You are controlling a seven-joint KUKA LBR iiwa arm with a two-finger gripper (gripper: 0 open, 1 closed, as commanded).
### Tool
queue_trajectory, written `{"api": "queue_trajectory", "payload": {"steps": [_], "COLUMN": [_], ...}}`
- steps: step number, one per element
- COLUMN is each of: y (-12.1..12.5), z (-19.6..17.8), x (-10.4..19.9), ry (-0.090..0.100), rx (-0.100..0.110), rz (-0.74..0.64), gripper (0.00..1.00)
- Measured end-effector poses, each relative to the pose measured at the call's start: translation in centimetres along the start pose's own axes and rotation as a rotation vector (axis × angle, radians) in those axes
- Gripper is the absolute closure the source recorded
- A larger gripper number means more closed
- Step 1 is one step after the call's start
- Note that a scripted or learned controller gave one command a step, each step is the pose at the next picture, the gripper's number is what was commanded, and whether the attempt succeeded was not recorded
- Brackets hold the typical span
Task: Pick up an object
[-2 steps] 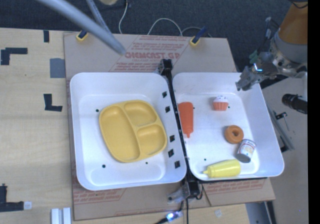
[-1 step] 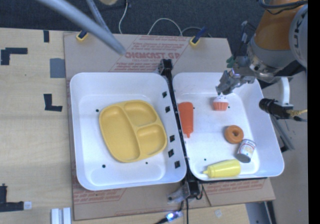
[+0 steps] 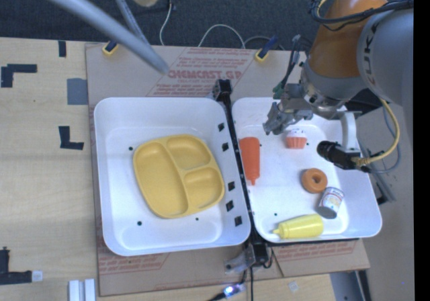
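Gripper: the grey two-finger gripper [image 3: 279, 120] hangs over the far part of the right-hand shallow white plastic bin [image 3: 356, 229]; whether it is open or shut cannot be told from this angle, and nothing shows between its tips.
Arm: the grey KUKA arm with its orange band [image 3: 339, 24] rises up and to the right of the gripper; part of the maker's name in dark letters shows on the grey housing at the right edge.
Nearest object: a small pink-and-white toy cupcake [image 3: 295, 138] stands just beside the gripper, to its right and slightly nearer the camera; touching or not cannot be told.
Carrot: an orange plastic toy carrot [image 3: 250, 158] lies lengthwise near the gripper, to its left and closer to the camera, along the bin's left wall.
Doughnut: a brown ring-shaped toy doughnut [image 3: 314, 180] lies flat, further toward the camera and right of the gripper.
Can: a small silver toy can [image 3: 329, 201] lies tilted just beside the doughnut, on the side away from the gripper.
Bottle: a yellow plastic squeeze bottle [image 3: 299, 227] lies on its side, well apart from the gripper, by the bin's near wall.
Plate: a yellow divided plastic plate [image 3: 178, 175] with three compartments lies in the left-hand white bin [image 3: 111, 125], well to the gripper's left.
Writing: red print on the brown cardboard sheet [image 3: 195, 68] beyond the bins reads roughly "CHEMCAST".
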State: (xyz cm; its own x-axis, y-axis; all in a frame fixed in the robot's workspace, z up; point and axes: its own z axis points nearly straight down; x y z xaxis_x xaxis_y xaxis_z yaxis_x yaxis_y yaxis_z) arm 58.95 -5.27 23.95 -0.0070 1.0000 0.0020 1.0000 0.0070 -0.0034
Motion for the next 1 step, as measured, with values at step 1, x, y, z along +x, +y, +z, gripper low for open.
{"api": "queue_trajectory", "payload": {"steps": [1], "y": [-1.76], "z": [0.04], "x": [5.35], "ry": [-0.001], "rx": [0.000], "rz": [0.001], "gripper": [1.00]}}
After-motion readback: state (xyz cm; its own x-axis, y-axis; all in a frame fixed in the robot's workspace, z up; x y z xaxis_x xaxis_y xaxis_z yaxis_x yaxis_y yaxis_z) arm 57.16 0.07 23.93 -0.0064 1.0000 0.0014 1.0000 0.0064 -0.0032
